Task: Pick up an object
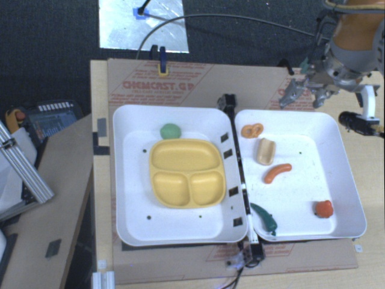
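Note:
My gripper (pixel 305 99) hangs above the back rim of the right bin (pixel 346 161), fingers spread apart with nothing between them. In that bin lie an orange pretzel-shaped piece (pixel 252 130), a tan bread-like block (pixel 265 151), an orange sausage (pixel 277 173), a red-orange round fruit (pixel 323 209) and a dark green pod (pixel 264 218) at the front left corner. The left bin (pixel 129 161) holds a yellow divided tray (pixel 186 172) and a green ball (pixel 171 131) just behind the tray.
A black divider strip (pixel 236 161) with clips runs between the bins. A cardboard sheet (pixel 180 80) lies under both. A blue-yellow clamp (pixel 162 60) stands at the back, a cable arcs overhead, and a control box (pixel 51 124) sits left.

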`<action>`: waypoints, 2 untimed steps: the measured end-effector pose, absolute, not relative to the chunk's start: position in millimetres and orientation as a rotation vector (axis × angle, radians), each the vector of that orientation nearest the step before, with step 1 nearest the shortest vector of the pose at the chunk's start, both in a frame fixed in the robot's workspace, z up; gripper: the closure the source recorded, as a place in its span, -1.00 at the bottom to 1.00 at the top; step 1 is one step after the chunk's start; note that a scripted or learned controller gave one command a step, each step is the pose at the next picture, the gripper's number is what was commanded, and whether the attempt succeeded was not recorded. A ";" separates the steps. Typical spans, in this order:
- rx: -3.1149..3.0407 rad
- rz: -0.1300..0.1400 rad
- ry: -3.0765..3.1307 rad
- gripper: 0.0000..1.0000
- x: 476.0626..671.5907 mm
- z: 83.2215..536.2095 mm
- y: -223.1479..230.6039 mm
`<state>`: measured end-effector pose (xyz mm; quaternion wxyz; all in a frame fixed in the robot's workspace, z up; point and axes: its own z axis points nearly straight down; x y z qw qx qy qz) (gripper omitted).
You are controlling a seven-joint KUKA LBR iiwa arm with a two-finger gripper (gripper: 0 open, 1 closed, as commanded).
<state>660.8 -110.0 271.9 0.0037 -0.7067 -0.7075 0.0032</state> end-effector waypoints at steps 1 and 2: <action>-2.219 -0.001 -2.226 -1.00 662.5 279.5 -109.7; -2.219 0.001 -2.223 -1.00 659.8 237.8 -108.3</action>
